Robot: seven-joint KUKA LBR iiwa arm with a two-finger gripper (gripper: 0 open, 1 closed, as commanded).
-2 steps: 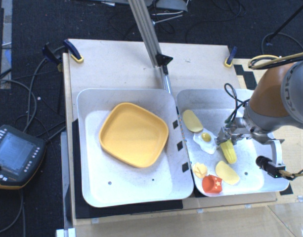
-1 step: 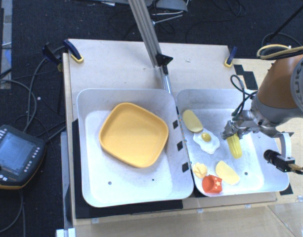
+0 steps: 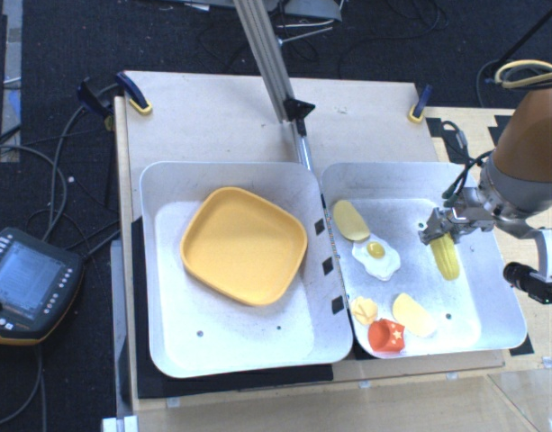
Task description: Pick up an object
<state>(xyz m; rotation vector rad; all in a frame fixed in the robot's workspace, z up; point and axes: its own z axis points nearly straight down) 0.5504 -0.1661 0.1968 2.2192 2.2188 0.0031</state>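
Observation:
My gripper [image 3: 442, 229] hangs over the right bin [image 3: 492, 327], reaching in from the right. Directly below it lies a yellow corn cob [image 3: 447, 259], whose upper end meets the gripper's tip; whether it is held is unclear. To the left in the same bin are a fried egg [image 3: 376, 258] and a pale yellow potato-like piece [image 3: 351, 220]. Near the front edge sit a yellow slice [image 3: 412, 314], a red piece [image 3: 386, 335] and a small yellow chunk [image 3: 364, 310].
The left bin [image 3: 167, 331] holds a large yellow square plate [image 3: 244, 244]. A metal pole [image 3: 268, 48] slants down to the ridge between the bins. The arm's grey body and orange band [image 3: 528, 142] fill the right side. A teach pendant [image 3: 28, 282] lies off the bench at left.

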